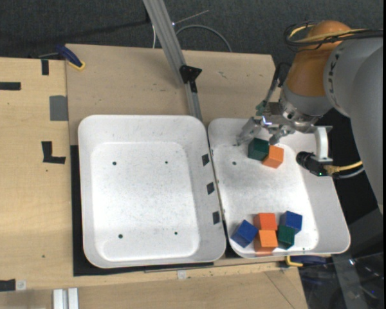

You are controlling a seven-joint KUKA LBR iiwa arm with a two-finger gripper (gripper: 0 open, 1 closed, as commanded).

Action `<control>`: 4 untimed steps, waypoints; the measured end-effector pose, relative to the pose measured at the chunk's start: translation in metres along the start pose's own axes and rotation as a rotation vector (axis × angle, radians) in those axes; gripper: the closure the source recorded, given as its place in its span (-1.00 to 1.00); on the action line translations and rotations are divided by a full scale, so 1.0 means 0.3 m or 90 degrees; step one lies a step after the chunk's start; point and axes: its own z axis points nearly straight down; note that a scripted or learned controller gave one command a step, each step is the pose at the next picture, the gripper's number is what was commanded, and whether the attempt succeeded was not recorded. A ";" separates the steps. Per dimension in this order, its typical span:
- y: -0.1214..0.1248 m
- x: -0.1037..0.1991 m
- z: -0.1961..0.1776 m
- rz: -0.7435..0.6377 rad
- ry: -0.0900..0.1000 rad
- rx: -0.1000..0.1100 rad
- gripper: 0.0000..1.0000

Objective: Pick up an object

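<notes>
Arm (360, 76) cut off at right edge; hand (265, 132) finger state unclear

My gripper (265, 132) hung over the far end of the right bin (321, 201), its fingertips just above a dark green block (258, 150) that touched an orange block (273, 156). Well below my wrist, at the bin's near end, lay a cluster of blue, orange and green blocks (268, 230). To my left sat the left bin (141, 124).
</notes>
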 end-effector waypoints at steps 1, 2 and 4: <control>0.003 0.013 0.135 0.000 -0.003 -0.006 -1.00; 0.005 0.018 0.094 -0.001 -0.001 -0.006 1.00; -0.009 0.026 -0.295 0.000 0.000 -0.008 1.00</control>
